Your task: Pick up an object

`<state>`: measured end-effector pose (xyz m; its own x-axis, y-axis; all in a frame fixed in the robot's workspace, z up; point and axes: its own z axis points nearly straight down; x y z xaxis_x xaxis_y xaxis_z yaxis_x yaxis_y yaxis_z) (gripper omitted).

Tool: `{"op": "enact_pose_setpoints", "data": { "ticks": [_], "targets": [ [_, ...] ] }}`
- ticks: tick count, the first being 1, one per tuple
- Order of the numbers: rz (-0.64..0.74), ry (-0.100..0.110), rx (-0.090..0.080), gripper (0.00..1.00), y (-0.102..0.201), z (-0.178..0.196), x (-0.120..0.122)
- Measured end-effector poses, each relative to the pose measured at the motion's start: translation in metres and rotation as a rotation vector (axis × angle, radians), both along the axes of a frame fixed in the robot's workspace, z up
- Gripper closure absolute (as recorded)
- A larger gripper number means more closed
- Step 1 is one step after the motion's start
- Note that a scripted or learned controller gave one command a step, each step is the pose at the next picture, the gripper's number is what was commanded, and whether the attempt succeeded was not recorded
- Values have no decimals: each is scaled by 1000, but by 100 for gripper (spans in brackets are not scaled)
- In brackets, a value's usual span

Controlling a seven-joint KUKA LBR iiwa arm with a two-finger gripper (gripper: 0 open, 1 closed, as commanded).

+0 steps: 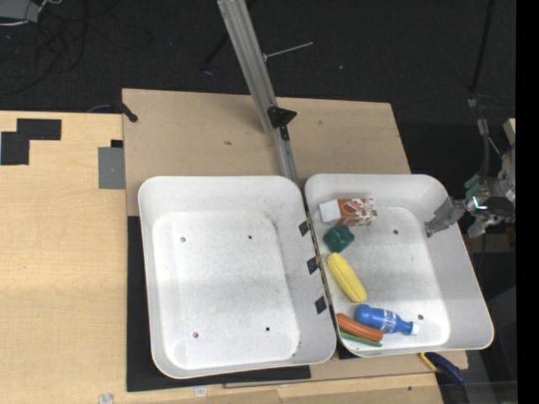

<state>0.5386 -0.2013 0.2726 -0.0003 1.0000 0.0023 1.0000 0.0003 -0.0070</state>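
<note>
Your claw [450, 213] sits at the right bin's [455, 318] right rim, near its far right corner; it is small and partly cut off, so you cannot tell how it is set. It carries nothing that you can see. The arm behind it shows as a cluster of grey parts beyond that rim, low and reaching in sideways, with the tip pointing toward the bin's floor.

The pickable things all lie along the right bin's left wall, well apart from the claw. A small carton [354, 210] lies near the far left corner, a dark green piece [338, 239] just beside it, then a yellow corn cob [346, 277] slanting down the wall. A blue bottle [384, 320] and an orange carrot [360, 329] lie touching near the front left corner, likely having slid there. The left bin [168, 225] bears no objects. I judge the claw must cross the bin before any grasp
</note>
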Motion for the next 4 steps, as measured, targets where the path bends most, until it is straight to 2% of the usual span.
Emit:
{"op": "enact_pose_setpoints", "data": {
  "ticks": [1,2,3,4],
  "targets": [
    [0,-4,-1,0,0,2,1],
    [0,0,0,0,7,-47,7],
    [0,2,1,0,8,-112,6],
    [-1,1,0,0,-1,-165,4]
  ]
}}
